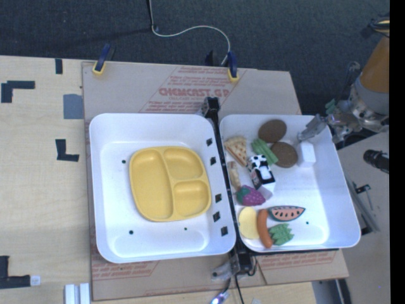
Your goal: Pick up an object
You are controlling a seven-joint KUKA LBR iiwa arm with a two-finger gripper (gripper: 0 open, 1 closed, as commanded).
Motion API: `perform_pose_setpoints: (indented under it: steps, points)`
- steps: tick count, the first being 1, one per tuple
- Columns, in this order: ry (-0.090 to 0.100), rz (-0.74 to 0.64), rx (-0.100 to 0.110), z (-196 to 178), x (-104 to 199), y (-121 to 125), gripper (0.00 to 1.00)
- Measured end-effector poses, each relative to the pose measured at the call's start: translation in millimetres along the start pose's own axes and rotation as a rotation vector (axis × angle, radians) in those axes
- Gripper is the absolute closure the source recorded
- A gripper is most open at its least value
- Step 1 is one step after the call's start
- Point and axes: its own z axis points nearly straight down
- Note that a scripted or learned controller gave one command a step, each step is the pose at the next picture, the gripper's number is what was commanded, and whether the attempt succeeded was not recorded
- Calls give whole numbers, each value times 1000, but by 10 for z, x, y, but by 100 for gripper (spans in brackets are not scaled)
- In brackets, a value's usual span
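The right bin (329, 189) holds several toy foods. Two brown round patties (272, 130) (285, 154) lie at its back, with a green piece (261, 149) and a tan waffle-like piece (237, 149) to their left. A black and white toy (261, 170) sits mid-bin above purple grapes (251, 196). Near the front lie a watermelon slice (286, 213), a yellow disc (248, 222) and an orange carrot (265, 228) with green leaves. My gripper (311, 139) hangs over the bin's back right part, just right of the patties, with nothing seen held in it.
The left bin (107, 170) carries a yellow divided plate (169, 182). A black clip divider (218, 170) joins the two bins. The bins rest on a cardboard sheet (190, 90) clamped at the back. The arm's wrist (370, 103) stands beyond the right bin's rim.
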Motion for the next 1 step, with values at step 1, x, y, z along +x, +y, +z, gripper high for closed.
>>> perform_pose_setpoints:
  steps: [1]
  points:
    - [10,-16,8,1211,549,541,0]
